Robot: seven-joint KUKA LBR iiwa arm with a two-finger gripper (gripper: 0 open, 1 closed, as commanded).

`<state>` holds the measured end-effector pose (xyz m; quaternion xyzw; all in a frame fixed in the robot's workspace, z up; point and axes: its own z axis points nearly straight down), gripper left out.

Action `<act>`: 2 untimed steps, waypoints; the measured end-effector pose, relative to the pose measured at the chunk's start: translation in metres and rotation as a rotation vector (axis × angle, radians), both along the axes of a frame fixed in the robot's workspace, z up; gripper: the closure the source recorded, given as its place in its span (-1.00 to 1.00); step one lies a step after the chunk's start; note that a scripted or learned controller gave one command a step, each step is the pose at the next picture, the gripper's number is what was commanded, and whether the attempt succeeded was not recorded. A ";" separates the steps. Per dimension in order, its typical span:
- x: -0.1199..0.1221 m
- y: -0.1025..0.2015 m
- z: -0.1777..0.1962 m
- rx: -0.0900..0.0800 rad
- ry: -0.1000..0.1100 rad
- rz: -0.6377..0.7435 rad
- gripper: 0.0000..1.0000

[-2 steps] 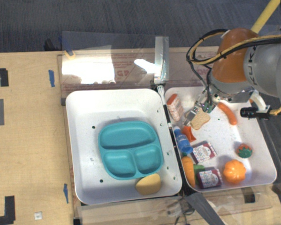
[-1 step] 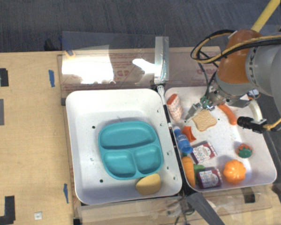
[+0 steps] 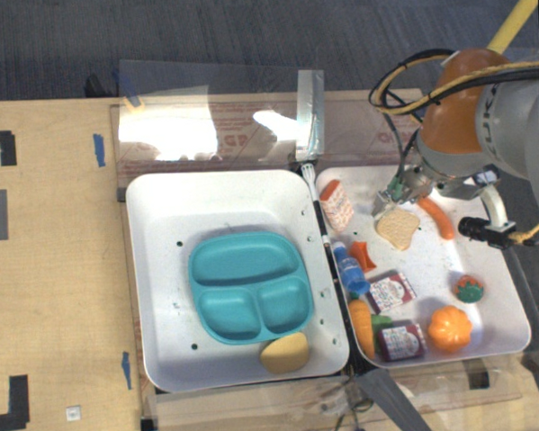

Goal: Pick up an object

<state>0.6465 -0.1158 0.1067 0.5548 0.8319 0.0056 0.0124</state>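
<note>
Seemingly poised just above a bread slice (image 3: 398, 229), the gripper (image 3: 402, 190), its state impossible to tell, risks nudging the orange carrot (image 3: 436, 218) beside it instead.

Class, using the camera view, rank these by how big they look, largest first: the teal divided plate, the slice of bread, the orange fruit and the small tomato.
1. Teal divided plate, by far the largest.
2. Slice of bread and orange fruit: they look alike in size, so I won't separate them.
3. Small tomato, the smallest.
</note>
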 end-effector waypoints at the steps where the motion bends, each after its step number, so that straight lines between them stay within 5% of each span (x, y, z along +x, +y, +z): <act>1: 0.022 0.017 -0.019 0.005 0.021 -0.059 1.00; 2: 0.021 0.005 -0.020 0.009 0.021 -0.372 1.00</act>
